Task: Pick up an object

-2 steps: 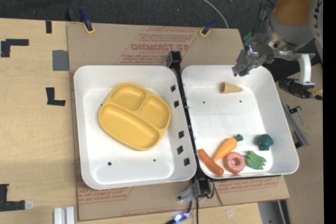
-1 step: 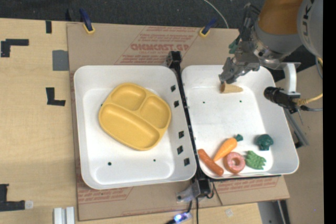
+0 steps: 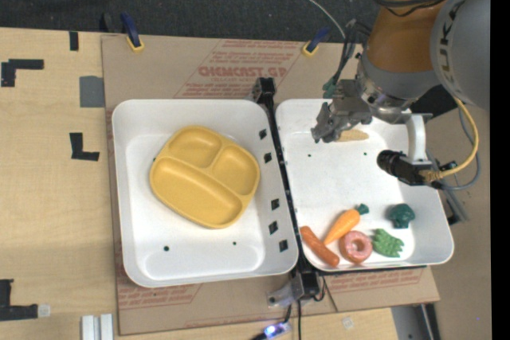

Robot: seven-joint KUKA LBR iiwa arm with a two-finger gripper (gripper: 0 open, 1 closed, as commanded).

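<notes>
Over right bin (image 3: pixel 430 251) — claw (image 3: pixel 328 127) poised.

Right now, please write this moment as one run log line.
gripper: over right bin, far end | grasp: none seen | toy food: near corner | yellow tray: left bin

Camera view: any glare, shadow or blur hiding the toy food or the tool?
Camera view: even light, no strong glare on the right bin; carrot, donut and sausage read sharp with faint shadows; the tool looks dark and slightly soft.
</notes>
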